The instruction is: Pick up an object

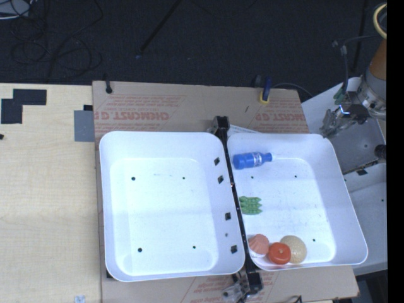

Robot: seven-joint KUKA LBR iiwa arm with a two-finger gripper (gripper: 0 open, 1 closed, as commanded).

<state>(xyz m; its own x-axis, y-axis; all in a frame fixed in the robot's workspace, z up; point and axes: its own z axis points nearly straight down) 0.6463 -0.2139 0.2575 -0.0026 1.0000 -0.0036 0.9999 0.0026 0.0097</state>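
Observation:
The right bin [303, 201] holds several small objects. A blue bottle [251, 160] lies on its side near the far left corner. A small green piece [250, 205] rests by the left wall. In the near corner a red round piece [279, 253], a tan round piece [295, 247] and a pale pink piece [257, 243] sit bunched together. My gripper [333, 120] hangs outside the right bin, beyond its far right corner, well apart from every object, under the grey wrist with its orange band [377, 62].
The left bin [164, 207] sits beside the right one, joined by a black divider with clips [230, 194]. Both stand on a cardboard sheet [189, 109] over a wooden bench. Cables and a grey surface lie at the right.

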